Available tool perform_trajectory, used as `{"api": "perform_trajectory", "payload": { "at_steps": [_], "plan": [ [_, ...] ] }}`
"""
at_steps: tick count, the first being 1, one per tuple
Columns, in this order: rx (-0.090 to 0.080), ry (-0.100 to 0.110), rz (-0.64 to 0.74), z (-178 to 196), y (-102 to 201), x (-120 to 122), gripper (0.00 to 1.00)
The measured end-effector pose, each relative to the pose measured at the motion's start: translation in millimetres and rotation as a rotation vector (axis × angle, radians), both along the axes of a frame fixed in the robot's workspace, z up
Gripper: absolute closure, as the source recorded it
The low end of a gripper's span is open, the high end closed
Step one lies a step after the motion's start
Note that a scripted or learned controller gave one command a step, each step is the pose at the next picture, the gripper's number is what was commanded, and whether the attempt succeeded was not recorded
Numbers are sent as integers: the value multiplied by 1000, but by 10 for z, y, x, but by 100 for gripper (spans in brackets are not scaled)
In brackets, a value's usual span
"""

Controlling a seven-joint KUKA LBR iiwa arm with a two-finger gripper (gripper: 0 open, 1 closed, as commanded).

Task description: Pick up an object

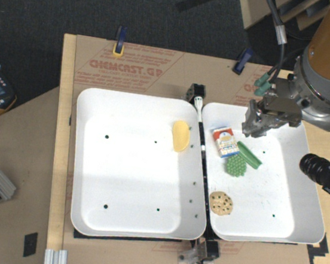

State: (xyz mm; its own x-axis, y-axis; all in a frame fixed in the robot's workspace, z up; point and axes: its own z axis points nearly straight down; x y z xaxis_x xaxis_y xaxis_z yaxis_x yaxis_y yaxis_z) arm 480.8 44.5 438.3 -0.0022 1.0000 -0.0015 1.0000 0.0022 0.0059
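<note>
The gripper [253, 129] hangs over the right bin [297, 227] near its twelve o'clock edge; I cannot tell its state. Just at its seven o'clock lies a small carton [226, 142], with a green brush [241, 160] beside it. A cookie [220, 203] sits at six o'clock. A yellow piece [180, 136] rests in the left bin [89, 155].

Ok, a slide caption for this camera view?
Gripper hovers over right bin near carton and green brush; cookie nearby.
</note>
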Motion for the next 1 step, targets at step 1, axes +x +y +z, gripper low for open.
{"api": "perform_trajectory", "payload": {
  "at_steps": [1],
  "plan": [
    [-1, -2, 1, 102, 4, 6, 100]
  ]
}}
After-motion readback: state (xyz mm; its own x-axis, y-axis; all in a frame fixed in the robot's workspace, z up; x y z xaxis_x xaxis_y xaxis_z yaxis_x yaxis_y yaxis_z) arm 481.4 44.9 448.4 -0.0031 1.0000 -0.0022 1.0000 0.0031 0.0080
